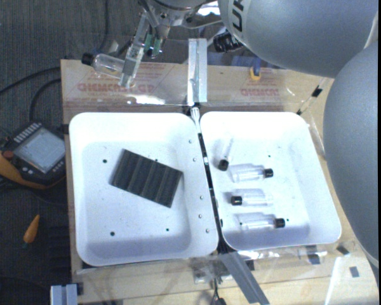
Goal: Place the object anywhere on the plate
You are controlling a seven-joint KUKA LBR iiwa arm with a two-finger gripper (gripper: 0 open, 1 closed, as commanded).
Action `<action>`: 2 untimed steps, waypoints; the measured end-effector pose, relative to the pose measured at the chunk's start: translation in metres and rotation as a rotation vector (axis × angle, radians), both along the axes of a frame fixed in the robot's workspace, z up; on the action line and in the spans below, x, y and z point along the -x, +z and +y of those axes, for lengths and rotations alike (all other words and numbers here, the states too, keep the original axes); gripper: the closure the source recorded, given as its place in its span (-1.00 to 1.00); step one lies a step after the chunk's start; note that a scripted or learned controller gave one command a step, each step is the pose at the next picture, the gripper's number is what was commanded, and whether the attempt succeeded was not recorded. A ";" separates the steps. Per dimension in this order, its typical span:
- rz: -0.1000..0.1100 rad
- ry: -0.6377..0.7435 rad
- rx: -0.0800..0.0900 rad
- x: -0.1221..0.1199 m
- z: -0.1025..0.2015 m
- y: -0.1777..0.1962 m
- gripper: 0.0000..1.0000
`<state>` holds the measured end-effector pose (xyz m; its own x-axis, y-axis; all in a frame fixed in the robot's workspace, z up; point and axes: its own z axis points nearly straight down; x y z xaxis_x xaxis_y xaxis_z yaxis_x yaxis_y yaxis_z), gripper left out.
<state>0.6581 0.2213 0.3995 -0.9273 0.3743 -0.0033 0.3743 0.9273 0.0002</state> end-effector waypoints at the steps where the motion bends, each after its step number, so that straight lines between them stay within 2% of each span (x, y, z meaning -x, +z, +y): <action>1: 0.002 -0.356 -0.001 0.004 0.012 0.034 1.00; 2: 0.002 -0.100 0.000 0.005 0.009 0.034 1.00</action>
<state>0.6529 0.2299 0.4338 -0.8853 0.4649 -0.0020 0.4649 0.8853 -0.0008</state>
